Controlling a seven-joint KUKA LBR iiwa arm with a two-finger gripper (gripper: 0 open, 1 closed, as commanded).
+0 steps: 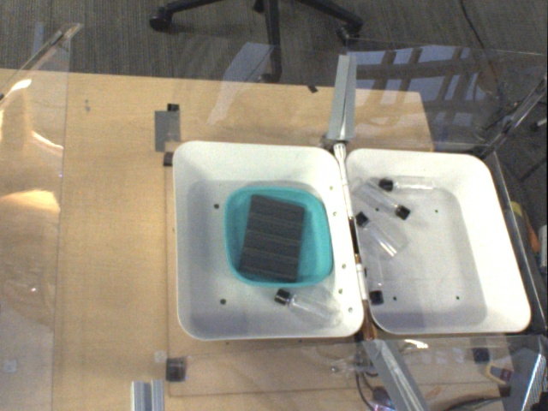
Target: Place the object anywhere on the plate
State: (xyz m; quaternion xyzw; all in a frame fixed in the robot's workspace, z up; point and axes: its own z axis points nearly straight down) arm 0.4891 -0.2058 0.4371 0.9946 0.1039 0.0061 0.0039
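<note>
From the camera view, a wooden tabletop (103, 229) carries two shallow white bins side by side. The left bin (197, 229) holds a teal plate (321, 247) of rounded square shape, set a little toward the bin's middle. On the plate lies a dark grey ridged block (273, 238), its long side running roughly top to bottom and tilted slightly, well inside the plate's rim. Just below the plate, on the bin floor near the front wall, lies a clear vial with a black cap (300, 302), apart from the plate's edge. The right bin (479, 255) holds several more clear vials with black caps (385, 199), clustered in its left half near the divider between the bins. Beyond the tabletop, a black chair base (272, 7) stands on grey carpet. The tool's state cannot be told.
</note>
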